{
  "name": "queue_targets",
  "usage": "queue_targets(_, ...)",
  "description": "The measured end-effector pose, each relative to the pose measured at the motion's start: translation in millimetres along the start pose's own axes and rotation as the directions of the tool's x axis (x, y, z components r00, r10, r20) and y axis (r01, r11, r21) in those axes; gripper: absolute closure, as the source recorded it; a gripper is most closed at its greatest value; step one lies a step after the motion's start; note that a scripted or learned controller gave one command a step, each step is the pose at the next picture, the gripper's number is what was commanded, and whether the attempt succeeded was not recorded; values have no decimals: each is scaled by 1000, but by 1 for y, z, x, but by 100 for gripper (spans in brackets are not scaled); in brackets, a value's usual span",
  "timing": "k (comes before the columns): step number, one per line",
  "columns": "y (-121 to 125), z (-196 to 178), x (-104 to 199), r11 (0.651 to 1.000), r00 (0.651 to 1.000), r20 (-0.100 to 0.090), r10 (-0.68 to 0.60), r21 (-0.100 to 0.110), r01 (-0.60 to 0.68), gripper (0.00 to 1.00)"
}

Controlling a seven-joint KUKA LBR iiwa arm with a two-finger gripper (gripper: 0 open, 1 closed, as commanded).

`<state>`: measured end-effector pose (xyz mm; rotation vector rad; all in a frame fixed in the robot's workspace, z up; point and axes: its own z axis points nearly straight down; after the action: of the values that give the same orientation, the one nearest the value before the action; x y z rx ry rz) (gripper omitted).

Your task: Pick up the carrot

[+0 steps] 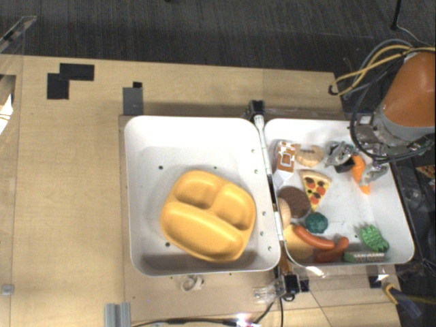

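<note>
The metallic two-finger gripper (pixel 357 165) is being shown over the right bin (pixel 402 213), its fingers clenched on the small, tapered orange carrot (pixel 359 167), whose tip is pointing down toward the bin floor; the exact contact is hard to resolve. Around it are being displayed a flat pizza slice (pixel 315 186), a pale bread piece (pixel 308 157), a brown disc (pixel 295 199), a glossy red sausage (pixel 320 239) and knobbly green items (pixel 372 238). In the left bin (pixel 146 155), a smooth, lobed yellow shape (pixel 208 214) is being presented.
</note>
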<state>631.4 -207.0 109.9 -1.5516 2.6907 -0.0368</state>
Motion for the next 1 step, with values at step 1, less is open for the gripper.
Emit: queue_targets(1, 8, 14, 4, 981, 981, -3, -193, -12, 193, 0)
